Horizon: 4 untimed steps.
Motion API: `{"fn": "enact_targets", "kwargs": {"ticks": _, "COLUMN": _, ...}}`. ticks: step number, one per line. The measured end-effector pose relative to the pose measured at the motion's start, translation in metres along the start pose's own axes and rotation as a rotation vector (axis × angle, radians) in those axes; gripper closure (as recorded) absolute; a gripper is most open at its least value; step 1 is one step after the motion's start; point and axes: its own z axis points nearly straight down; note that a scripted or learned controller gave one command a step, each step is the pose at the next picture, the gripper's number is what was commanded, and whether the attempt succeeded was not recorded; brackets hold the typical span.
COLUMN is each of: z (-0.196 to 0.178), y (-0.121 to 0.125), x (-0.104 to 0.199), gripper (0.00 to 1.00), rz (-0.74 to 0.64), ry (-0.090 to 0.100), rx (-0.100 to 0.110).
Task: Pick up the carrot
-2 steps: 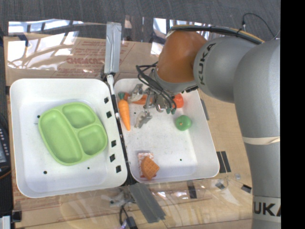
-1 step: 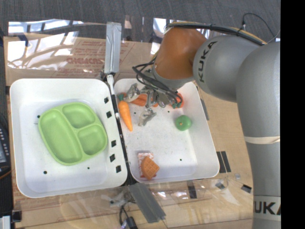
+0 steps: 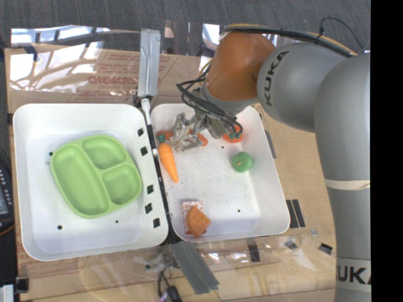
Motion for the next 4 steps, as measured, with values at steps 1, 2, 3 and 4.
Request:
{"fn": "enact_targets", "kwargs": {"ticks": 1, "z": -0.216, "y": -0.015, "x": 0.006, "gripper": 1.00, "rz": -0.267, "ry": 0.000, "rx": 0.001}}
{"fn": "enact_targets", "kwargs": {"ticks": 2, "z": -0.298, "y": -0.056, "x": 0.076, "gripper": 1.00, "rz": -0.291, "ry": 0.002, "rx": 0.002}}
{"fn": "enact_targets", "kwargs": {"ticks": 3, "z": -0.340, "y": -0.066, "x": 0.143, "gripper": 1.00, "rz": -0.295, "ry": 0.002, "rx": 0.003}}
{"fn": "enact_targets", "kwargs": {"ticks": 4, "z": -0.340, "y": -0.066, "x": 0.143, "gripper": 0.00, "rz": -0.296, "ry": 0.003, "rx": 0.002}}
